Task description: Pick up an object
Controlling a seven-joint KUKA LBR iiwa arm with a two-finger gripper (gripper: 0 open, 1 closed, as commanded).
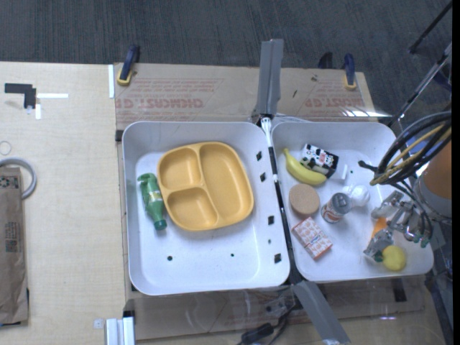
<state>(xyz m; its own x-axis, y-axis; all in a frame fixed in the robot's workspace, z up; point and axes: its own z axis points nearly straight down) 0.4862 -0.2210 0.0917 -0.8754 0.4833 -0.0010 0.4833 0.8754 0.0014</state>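
1. Camera view, nearest edge first: lemon [394,258], small & yellow, in near right corner of right bin [345,271]. Gripper [379,251] right beside it on its left, tip down at bin floor; fingers too small & cluttered to read, can't tell if apart or together. Nothing seen clamped in it.
2. Orange bit [380,227], carrot-like, just above gripper tip, partly under wrist hardware. Touching or not: can't tell.
3. Red/white carton [313,237] lies flat near left wall of right bin, well apart from gripper.
4. Mid bin: tan round disc [305,200], then small can [336,208] w/ grey lid just right of it, then white object [356,193] right of can.
5. Far part of right bin: banana [303,169], curved, w/ black-white cow-print toy [319,158] touching its far side.
6. Left bin [194,272]: yellow 3-compartment plate [205,186] near centre; green bottle [152,200] on its side against plate's left edge.
7. Arm in from right, black & yellow cables [407,149] looping over right bin's far right corner.
8. Beyond bins: cardboard sheet [215,92] held by blue clamps [129,63].
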